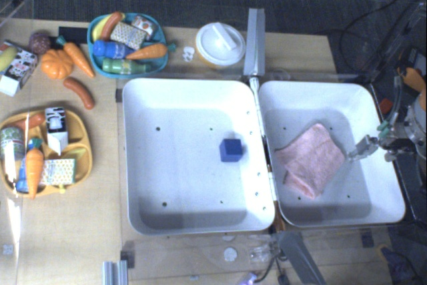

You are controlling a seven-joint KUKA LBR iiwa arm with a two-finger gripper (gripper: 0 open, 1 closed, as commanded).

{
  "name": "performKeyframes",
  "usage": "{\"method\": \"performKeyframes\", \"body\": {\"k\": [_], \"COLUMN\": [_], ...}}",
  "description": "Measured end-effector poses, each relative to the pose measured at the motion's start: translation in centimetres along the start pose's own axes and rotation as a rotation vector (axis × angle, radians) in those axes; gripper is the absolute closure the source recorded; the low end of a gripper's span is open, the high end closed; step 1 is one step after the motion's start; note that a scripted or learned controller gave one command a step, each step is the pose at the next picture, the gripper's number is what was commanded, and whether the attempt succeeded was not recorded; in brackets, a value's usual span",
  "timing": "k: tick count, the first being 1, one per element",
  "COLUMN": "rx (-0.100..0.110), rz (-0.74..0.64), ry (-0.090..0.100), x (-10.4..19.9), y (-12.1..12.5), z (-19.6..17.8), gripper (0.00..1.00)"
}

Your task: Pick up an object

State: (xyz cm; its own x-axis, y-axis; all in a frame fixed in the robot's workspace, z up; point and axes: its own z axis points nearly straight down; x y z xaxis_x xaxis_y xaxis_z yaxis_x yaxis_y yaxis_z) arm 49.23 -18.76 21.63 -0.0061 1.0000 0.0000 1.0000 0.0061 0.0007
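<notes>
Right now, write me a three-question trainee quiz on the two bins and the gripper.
1. True or false: the blue cube lies in the same bin as the pink cloth.
2. Which bin is the gripper over? A) the left bin B) the right bin C) neither
3. Fill in: the thing nearest the gripper is the ____.

Key
1. False: the cube lies in the left bin, the cloth in the right one.
2. B: it is over the right bin, beside the cloth's right edge.
3. Pink cloth.
</notes>
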Motion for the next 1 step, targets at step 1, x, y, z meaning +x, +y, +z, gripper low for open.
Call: {"method": "performKeyframes", "body": {"k": [1], "rx": [-0.003], "rz": [-0.059], "ry": [0.0], "x": [3.18], "y": [6.89], "z": [11.7], "gripper": [0.0]}}
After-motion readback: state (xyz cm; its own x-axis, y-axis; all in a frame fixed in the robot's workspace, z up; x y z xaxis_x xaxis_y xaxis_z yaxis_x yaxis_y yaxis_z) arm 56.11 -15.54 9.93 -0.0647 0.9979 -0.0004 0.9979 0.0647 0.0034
